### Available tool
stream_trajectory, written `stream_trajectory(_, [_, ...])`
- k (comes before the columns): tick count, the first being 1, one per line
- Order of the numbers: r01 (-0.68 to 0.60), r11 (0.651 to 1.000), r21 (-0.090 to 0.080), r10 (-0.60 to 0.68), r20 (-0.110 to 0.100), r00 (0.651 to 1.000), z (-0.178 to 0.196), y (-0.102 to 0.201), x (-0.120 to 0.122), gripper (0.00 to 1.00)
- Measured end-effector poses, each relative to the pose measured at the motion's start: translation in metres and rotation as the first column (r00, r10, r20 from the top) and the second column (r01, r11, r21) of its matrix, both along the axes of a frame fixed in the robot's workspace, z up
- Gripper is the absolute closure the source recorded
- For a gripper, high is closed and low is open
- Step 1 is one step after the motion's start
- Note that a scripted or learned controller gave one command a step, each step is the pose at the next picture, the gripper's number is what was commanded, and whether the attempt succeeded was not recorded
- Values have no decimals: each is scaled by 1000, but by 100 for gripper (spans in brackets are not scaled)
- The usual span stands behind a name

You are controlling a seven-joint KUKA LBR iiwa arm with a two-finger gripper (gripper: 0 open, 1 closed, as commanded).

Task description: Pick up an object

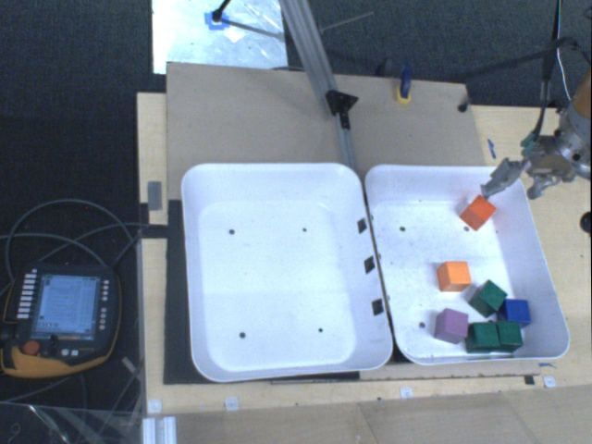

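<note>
Orange block (477, 213) — just below claw (518, 179)

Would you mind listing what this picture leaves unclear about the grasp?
- Gripper, camera view: too small to tell whether one finger touches the red-orange block.
- Arm: cut off by the right edge.
- Green blocks: packed tight in the right bin, their number unclear.

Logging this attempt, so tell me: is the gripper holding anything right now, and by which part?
Cannot be told. One finger of the gripper touches the top corner of the red-orange cube, but the cube isn't visibly between the fingers.
</note>
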State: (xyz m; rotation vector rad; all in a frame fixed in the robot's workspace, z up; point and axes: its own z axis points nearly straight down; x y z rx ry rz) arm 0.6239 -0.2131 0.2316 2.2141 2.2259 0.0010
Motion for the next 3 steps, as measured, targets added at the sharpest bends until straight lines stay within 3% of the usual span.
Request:
stream_trajectory(1, [0, 1000, -1, 0, 0, 1000, 0, 0, 0, 0])
stream_trajectory(3, [3, 1000, 2, -3, -6, 1000, -122, 2, -9, 0])
